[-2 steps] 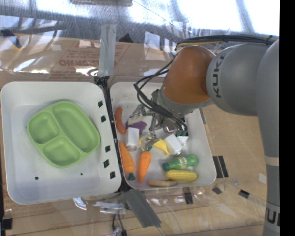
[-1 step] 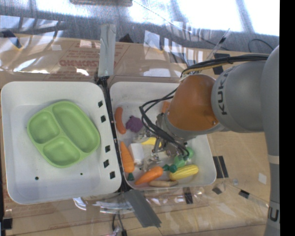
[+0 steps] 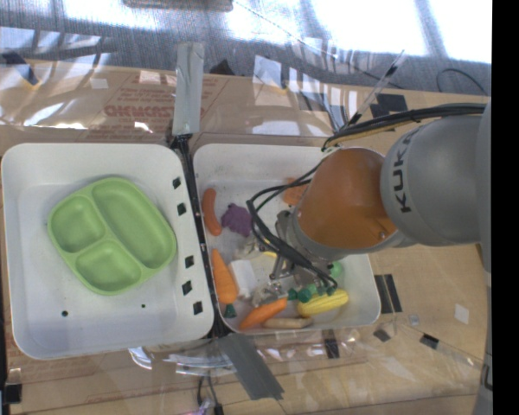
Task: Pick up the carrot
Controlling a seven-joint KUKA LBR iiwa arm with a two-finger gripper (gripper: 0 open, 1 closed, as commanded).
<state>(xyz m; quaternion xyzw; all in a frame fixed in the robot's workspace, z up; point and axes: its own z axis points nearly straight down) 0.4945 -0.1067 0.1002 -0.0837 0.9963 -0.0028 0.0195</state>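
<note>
Camera view | carrot at bin's left wall | pincer nearby

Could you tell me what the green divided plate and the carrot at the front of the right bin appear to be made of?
Green plate: probably moulded plastic, matte, with an even colour and soft rounded compartment edges.
Carrot: looks like toy plastic, smooth and uniformly orange with a slight sheen; I cannot rule out rubber.
</note>
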